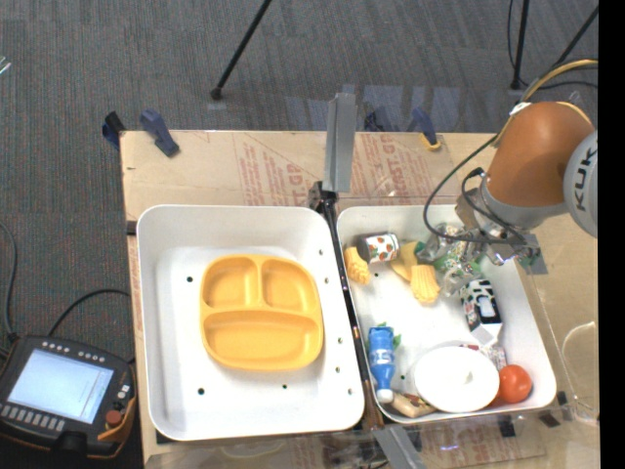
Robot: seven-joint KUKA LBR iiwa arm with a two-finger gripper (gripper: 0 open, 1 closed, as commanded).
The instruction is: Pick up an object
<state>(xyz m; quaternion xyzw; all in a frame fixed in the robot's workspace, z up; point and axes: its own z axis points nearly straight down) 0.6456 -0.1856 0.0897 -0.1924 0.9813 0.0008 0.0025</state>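
The right bin (435, 330) holds several small things. A yellow corn-like piece (424, 282) and a smaller yellow piece (356, 265) lie near its top. A small printed can (380, 247) lies on its side between them and the bin's far rim. A blue bottle (382, 355) lies near the left wall, beside a white round plate (456, 378). A red ball (515, 383) sits in the front right corner. A black-and-white carton (480, 304) lies by the right wall. My gripper (457, 254) hangs low over the bin's upper part, just right of the corn-like piece and above the carton.
The left bin (156, 262) holds a yellow divided plate (262, 313). A grey upright post (340, 149) stands behind the seam between the bins. A teach pendant (63, 391) lies on the floor at the lower left. The arm's orange band (537, 154) looms over the right bin's far right corner.
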